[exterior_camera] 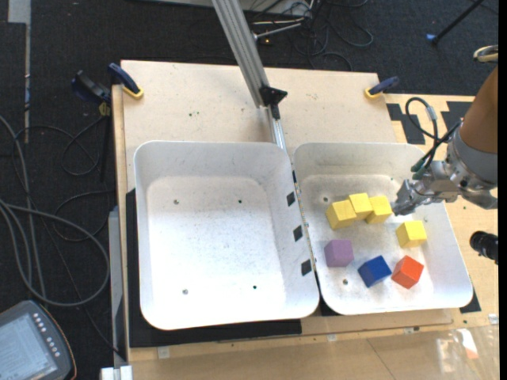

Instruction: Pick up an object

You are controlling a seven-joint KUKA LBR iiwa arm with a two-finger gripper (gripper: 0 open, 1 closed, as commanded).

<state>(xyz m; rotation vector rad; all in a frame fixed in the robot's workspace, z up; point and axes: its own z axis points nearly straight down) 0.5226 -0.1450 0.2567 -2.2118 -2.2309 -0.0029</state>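
Target nearest the tool is the row of three small yellow blocks (360, 208) in the upper part of the right white bin (459, 291). You can see the row's long axis runs roughly left to right, its right end just beside the two-finger gripper (402, 203), which comes in from the right. Whether its fingers are spread or closed, you cannot tell. A lone yellow cube (411, 233) sits just below the tool. Farther off lie the orange cube (408, 271), blue cube (374, 270) and purple cube (339, 252).
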